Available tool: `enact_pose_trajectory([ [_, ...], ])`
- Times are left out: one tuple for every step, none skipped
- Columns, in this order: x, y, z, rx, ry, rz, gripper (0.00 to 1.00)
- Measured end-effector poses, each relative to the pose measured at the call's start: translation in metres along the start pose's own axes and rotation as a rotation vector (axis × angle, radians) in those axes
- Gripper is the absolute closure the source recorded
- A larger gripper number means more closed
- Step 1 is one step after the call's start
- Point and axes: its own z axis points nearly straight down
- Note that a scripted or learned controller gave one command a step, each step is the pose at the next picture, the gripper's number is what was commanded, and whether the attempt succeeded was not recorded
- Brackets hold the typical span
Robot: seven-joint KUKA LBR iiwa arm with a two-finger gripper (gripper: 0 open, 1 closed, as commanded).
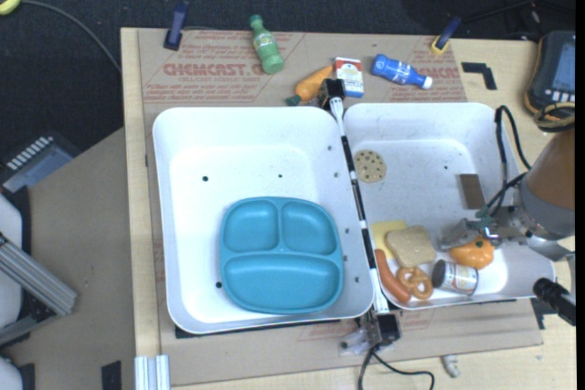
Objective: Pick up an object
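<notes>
My gripper (468,237) is low over the front right part of the right bin (430,125), with the arm coming in from the right. Directly under and touching it lies a small orange toy fruit (473,255). A silver can (455,277) lies on its side just in front of that fruit. To the left are a slice of toast (409,246) on a yellow cheese piece (387,231), a pretzel (417,282) and a red sausage (391,280). A round cookie (368,165) and a brown block (471,190) lie further back.
The left bin (183,142) holds a blue divided plate (280,253). Behind the bins on the cardboard lie a green bottle (266,46), a blue bottle (400,71), a small carton (348,76) and an orange toy (313,84). A cable (505,142) hangs over the right bin's back corner.
</notes>
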Motion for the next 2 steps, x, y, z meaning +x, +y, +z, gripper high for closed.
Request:
enact_pose_trajectory([
  [-0.016,0.098,-0.001,-0.003,0.005,-0.005,0.0],
  [-0.017,0.032,0.0,0.003,0.005,-0.002,0.0],
])
